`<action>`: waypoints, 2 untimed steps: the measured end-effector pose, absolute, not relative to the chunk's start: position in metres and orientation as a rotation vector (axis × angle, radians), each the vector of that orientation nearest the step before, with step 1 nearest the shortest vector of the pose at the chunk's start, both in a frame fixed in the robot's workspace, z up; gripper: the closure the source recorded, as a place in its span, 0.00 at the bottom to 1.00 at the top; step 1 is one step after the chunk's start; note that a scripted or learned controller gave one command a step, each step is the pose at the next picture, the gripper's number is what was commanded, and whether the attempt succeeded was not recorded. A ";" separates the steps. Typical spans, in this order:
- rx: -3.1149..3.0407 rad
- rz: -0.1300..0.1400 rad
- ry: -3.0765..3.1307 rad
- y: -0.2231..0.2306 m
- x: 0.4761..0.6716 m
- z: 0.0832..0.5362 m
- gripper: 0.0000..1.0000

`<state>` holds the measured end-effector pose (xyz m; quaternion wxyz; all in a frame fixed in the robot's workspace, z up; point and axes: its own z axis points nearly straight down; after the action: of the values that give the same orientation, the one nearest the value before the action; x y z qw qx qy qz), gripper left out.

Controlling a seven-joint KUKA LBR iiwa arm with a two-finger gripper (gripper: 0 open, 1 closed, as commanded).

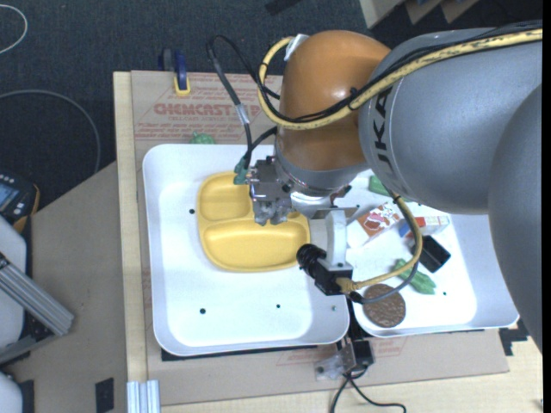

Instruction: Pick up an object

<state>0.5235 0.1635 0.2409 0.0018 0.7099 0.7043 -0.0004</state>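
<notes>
Nearest the camera, the bench's wooden board [258,377] carried the front rim of the left bin [250,338], whose white floor was bare there apart from a few small dark dots. Just to its right, in the front corner of the right bin [456,317], lay a brown round disc [384,306], with a green piece [419,280] and a small black block [433,255] beside it.

Mid-bin: a yellow two-compartment tray [234,231] lay flat in the left bin, toward its right side. The gripper [274,206] stood directly over the tray's right edge, near the ridge between the two compartments. The wrist housing hid the tips; I could not tell whether the jaws were apart or together, nor whether they touched the tray. A black connector and yellow cable [323,274] hung below the wrist, over the seam between the bins.

Further back in the right bin, a red-and-white packet [379,220] was partly hidden by the arm [456,127]. A green scrap [203,138] sat at the left bin's far rim.

Judgement: task incomplete. The tray looked to be the target and rested fully on the bin floor, with nothing seen lifted. The approach appeared done; grasp and lift remained.
</notes>
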 end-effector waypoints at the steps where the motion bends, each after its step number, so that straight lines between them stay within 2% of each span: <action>1: 2.224 0.007 2.213 0.112 0.479 0.309 1.00; 2: 2.223 0.001 2.220 0.115 0.479 0.304 0.00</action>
<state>0.4793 0.1154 0.3044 -0.0001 0.7076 0.7066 0.0002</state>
